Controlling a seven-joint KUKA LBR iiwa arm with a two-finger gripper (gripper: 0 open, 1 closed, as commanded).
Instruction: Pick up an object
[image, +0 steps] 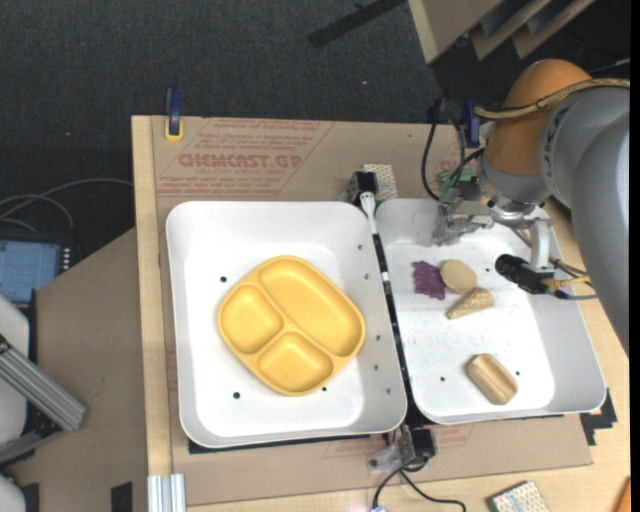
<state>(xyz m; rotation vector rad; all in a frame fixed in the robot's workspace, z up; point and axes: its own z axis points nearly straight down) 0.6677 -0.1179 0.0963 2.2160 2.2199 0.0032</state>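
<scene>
your candidates lie loose in the right bin (545, 345): a purple lump (429, 279), a tan disc (459, 274) beside it, a cone (470, 302), and a block (492, 379) well apart. the end effector (462, 225) hovers at the bin's back corner, nothing visibly in it; apart or together, you cannot tell. judging by that, the whole pick is left.

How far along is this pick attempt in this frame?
Done: nothing is lifted yet. The purple piece, tan disc, cone and wooden block all lie on the right bin's floor. In hand: the gripper sits at that bin's far end, just beyond the purple piece, apart from every item. Left: take one item and raise it.
</scene>
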